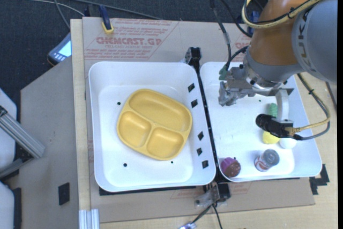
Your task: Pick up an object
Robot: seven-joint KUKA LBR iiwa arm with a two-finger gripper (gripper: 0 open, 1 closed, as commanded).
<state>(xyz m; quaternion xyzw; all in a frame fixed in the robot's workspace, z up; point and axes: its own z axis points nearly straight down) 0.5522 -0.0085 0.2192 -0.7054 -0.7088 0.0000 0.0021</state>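
Note:
My gripper [229,97] hangs over the upper left part of the right bin [236,134], pointing down at bare bin floor. I see nothing held in it. Loose objects lie toward that bin's near right corner: a purple rounded piece [231,167], a small round silver-topped can [267,159], a yellow lump [269,138] with a white piece [288,143] beside it, and a green item [273,110] partly hidden by the arm. All of them lie apart from the gripper, below and to its right.
A yellow divided plate [154,124] lies in the middle of the left bin [102,115]. The black-clipped wall [202,115] between the bins runs just left of the gripper. The grey and orange arm [278,35] covers the right bin's far side.

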